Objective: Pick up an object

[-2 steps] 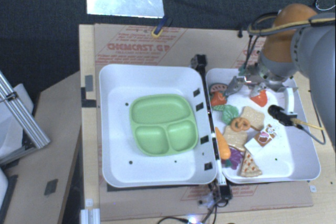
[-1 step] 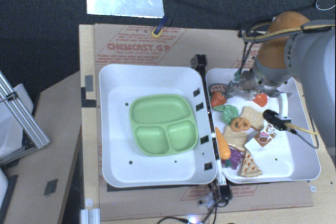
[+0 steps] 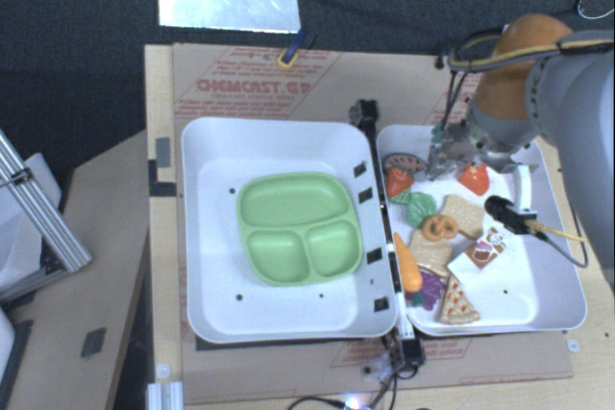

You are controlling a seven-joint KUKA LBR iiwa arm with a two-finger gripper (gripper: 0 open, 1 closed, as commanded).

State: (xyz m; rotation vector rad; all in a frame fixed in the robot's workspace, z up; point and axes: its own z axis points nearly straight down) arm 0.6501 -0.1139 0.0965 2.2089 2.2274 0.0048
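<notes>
Orange carrot (image 3: pixel 408 269) in your right bin (image 3: pixel 557 302) lies lengthwise along the divider, tip toward the far end. End effector (image 3: pixel 444 158) grip: can't tell. Cardboard (image 3: pixel 255 84) reads "CHEMCAST GP".

One fixed camera above the bench, looking down at a slant

It takes in both white bins, the left bin (image 3: pixel 202 206) and the right bin (image 3: pixel 538 293), side by side at middle distance, with dark floor beyond the bench's far edge; the arm (image 3: pixel 567 82) enters from the right side of the view
</notes>
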